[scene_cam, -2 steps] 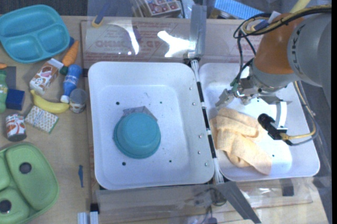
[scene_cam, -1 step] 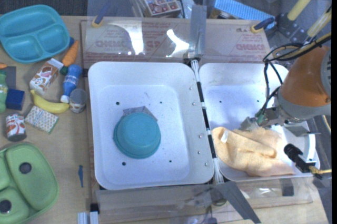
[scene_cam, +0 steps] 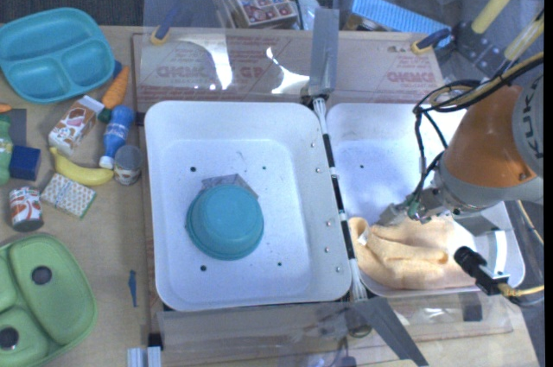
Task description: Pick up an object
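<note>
Yellow cloth (scene_cam: pixel 406 254) crumpled, right bin (scene_cam: pixel 363 141) | hand (scene_cam: pixel 413 210) touching it | grip unclear

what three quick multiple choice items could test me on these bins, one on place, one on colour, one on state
1. Where does the yellow cloth lie?
A. left bin
B. right bin
C. on the bench

2. What colour is the bowl in the left bin?
A. teal
B. red
C. black

3. How does the bowl sit?
A. upright
B. on its side
C. upside down

Answers: 1 B, the cloth fills the near end of the right bin, under the hand. 2 A, it is plainly teal. 3 C, its flat base faces up.
</note>
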### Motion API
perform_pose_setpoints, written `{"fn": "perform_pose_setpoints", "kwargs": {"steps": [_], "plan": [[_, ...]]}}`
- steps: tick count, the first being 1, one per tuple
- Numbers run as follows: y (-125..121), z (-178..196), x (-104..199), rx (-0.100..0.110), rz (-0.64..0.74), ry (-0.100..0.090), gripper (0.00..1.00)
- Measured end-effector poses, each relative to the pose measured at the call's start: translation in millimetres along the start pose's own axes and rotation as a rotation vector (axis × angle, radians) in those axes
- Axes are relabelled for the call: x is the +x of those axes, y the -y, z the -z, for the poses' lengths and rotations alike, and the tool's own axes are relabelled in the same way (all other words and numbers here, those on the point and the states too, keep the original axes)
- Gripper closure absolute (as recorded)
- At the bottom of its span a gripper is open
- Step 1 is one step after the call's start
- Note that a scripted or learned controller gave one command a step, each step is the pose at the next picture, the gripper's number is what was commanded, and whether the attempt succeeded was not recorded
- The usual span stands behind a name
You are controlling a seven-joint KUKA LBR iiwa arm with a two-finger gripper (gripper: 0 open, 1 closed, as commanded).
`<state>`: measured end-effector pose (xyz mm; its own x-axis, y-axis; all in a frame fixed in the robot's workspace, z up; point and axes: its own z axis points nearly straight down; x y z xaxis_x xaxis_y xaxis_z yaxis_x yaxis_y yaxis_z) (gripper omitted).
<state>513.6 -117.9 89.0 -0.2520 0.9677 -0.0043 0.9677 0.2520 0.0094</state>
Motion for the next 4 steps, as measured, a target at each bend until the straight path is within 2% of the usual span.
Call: {"fn": "perform_pose_setpoints", "kwargs": {"steps": [1, 2, 3, 4], "plan": [[-1, 11, -1, -0.006, -0.003, 0.003, 1.0], [-1, 11, -1, -0.006, -0.003, 0.003, 0.0], [25, 1, 24, -0.005, -0.127, 0.003, 0.0], [-27, 45, -20, 0.009, -0.237, -0.002, 0.0]]}}
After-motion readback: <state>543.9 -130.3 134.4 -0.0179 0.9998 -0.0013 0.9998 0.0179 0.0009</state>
